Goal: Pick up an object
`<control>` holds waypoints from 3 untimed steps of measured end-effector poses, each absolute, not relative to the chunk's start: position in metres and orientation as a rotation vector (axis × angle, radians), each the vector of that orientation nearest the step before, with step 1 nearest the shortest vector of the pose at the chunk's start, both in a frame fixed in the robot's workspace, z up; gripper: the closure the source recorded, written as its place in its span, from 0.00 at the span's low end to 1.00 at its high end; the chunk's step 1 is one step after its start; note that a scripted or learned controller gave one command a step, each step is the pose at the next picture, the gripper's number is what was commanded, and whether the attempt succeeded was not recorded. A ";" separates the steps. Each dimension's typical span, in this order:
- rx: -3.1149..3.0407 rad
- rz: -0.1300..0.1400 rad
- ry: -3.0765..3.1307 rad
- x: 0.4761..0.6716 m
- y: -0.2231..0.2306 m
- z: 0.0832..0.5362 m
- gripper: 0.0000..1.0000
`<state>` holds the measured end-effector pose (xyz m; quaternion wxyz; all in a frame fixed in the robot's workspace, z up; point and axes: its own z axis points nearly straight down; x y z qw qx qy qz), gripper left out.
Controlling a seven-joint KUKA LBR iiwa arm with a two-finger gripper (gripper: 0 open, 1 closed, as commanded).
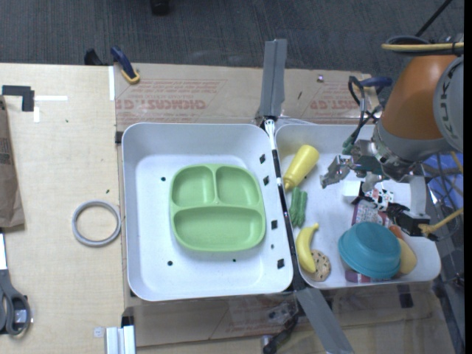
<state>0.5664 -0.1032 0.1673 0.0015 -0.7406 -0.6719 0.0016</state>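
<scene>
jaws (341, 169) spread, nothing pinched between them, hung over the right bin (324, 135) on the grey arm (413, 109) reaching in from the right; closest on the far-left side, just beside the jaws: yellow bottle (300, 165), long axis slanting from upper right to lower left, neck end pointing away toward the bin divider; likely the easiest pick, calling for a short shift left and a closing line across that slant; a little further down-left: green pepper (298, 208); below, further off: banana (306, 246) and cookie (319, 264); below-right: teal bowl (373, 249); well apart, far left: green divided plate (217, 208) in the left bin (140, 198).
</scene>
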 end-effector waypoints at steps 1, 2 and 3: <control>-2.327 0.002 -2.112 0.650 -0.117 0.111 0.00; -2.413 0.003 -2.008 0.635 -0.104 0.092 0.00; -2.069 0.002 -2.363 0.611 -0.096 0.092 0.00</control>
